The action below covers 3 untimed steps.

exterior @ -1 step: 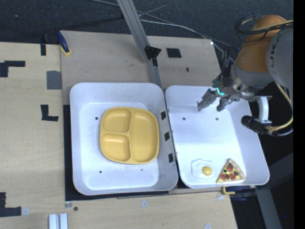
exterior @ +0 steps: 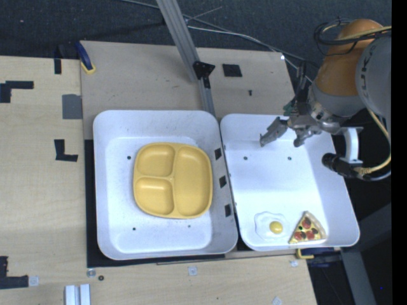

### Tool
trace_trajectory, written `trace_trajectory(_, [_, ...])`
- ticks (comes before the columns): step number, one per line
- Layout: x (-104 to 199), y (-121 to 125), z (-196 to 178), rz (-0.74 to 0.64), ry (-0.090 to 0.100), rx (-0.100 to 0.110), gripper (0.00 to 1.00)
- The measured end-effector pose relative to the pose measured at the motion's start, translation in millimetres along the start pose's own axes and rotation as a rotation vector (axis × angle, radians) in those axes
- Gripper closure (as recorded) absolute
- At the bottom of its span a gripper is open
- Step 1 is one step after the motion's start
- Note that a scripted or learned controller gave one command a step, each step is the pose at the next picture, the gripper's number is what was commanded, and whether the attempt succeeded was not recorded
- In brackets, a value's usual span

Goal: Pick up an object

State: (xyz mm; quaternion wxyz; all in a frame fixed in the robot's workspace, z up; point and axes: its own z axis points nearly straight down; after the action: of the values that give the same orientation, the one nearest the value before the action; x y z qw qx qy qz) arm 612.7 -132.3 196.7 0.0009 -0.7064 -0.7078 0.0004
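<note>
Two bins on my bench; yellow plate left, end effector spread wide, holding nothing, over the right bin's far end. Fried egg, near corner: light, flat, probably slippery, so I'd pinch its edges

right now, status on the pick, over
Pincer open, nothing between its fingers, over right bin's far end. Fried egg and pizza slice at its near edge. Yellow plate in left bin. Nothing in the way.
</note>
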Motion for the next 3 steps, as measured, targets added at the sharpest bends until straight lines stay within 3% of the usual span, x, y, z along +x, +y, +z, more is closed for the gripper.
trace_trajectory(2, [-2.9, 1.2, 108.1, 0.001, -0.002, 0.004, 0.0])
trace_trajectory(3, [-2.7, 2.3, 109.8, 0.0, -0.002, -0.002, 0.0])
